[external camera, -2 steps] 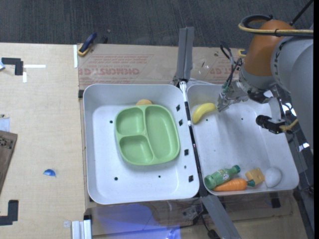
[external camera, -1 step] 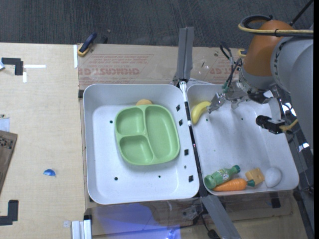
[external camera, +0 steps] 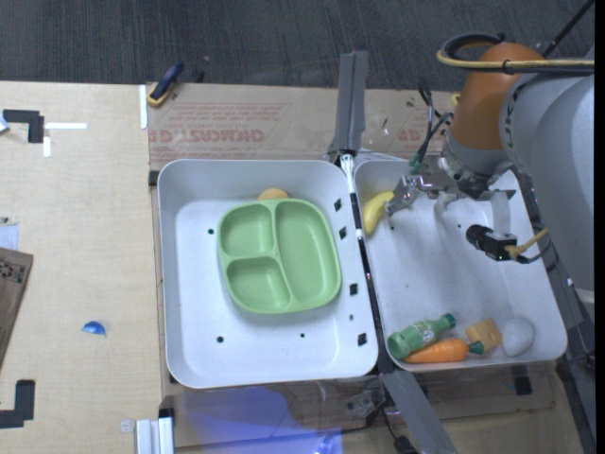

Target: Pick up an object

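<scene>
Carrot (external camera: 437,352) and green bottle (external camera: 421,334), lower right bin (external camera: 529,282); gripper (external camera: 405,195) beside banana (external camera: 375,211), finger state indiscernible.

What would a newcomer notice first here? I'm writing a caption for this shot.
The green divided plate fills the middle of the left bin. In the right bin, the gripper hovers beside a banana at the far-left corner, while a green bottle and carrot lie along the near edge.
</scene>
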`<state>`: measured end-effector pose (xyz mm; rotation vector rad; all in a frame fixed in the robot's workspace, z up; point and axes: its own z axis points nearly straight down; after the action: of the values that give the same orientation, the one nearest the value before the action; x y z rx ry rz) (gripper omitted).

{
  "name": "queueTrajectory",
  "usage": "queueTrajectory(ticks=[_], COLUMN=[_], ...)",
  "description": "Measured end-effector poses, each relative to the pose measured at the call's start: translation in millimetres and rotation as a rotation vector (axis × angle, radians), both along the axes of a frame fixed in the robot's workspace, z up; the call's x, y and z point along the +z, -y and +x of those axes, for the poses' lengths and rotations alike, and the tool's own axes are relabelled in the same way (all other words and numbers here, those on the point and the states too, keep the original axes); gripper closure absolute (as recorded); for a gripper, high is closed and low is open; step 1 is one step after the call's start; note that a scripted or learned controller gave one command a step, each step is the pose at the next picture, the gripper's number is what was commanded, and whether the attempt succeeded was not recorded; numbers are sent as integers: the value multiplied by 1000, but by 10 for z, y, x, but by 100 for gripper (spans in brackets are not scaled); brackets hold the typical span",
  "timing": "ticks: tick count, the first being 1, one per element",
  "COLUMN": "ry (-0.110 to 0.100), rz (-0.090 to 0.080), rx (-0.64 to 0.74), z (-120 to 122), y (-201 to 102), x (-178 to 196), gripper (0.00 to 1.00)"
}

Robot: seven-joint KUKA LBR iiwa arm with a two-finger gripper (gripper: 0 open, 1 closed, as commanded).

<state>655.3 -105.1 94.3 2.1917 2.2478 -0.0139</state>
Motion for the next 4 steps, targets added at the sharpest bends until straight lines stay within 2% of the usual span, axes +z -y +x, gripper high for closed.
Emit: queueTrajectory(ticks=[1,2,3,4], ry=[0,0,1,0], rz=[9,10,9,8], rx=[163,224,411,282], z=[-906,-1781,-1306,-962], y=[312,286,-34,-793], x=[-45,-47,-45,955], gripper=[0,0,0,0])
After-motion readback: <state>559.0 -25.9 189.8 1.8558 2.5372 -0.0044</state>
